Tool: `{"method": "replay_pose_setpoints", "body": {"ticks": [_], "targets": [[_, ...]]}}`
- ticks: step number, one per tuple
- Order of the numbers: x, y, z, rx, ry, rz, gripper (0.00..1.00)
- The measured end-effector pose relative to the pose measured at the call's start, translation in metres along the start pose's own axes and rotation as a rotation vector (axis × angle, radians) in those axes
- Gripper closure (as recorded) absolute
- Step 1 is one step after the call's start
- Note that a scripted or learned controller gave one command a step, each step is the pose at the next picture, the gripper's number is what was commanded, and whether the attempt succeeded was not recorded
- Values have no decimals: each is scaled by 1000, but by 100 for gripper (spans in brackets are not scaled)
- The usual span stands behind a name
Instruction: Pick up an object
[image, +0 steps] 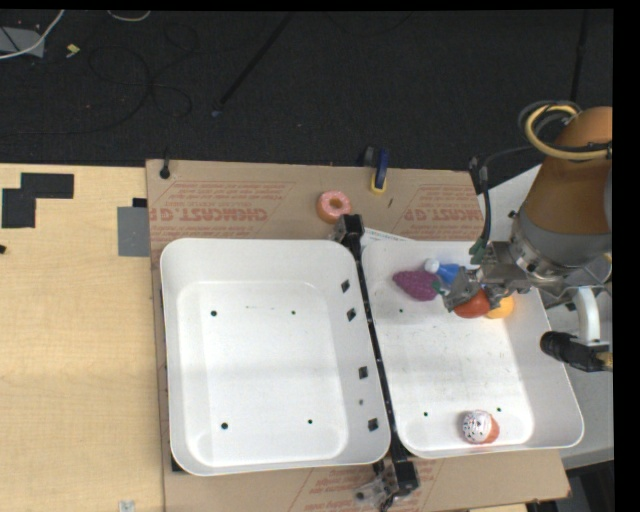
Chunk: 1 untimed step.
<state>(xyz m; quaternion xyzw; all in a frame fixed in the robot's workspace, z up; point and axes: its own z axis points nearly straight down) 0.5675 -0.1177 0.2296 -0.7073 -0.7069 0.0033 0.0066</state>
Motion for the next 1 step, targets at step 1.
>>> {"method": "replay_pose_setpoints", "body": {"ticks": [1], "targets": [[137, -30, -19, -9, 1, -15, 100]]}}
